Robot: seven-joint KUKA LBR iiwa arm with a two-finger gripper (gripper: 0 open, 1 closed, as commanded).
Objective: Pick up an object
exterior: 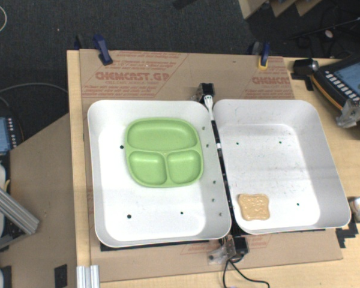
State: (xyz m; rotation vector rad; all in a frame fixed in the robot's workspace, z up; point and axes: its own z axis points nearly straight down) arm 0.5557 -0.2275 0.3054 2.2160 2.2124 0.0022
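Board (132, 74) reads "CHEMCAST GP"; green plate (164, 152), tan piece (253, 207) unlabelled.

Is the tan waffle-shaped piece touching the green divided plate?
Apart. The camera view shows the flat tan waffle-shaped piece in the right white bin and the green three-compartment plate in the left white bin, the bins' rims between them.

Green divided plate (164, 152) flat in left bin, tan waffle (254, 207) in right bin
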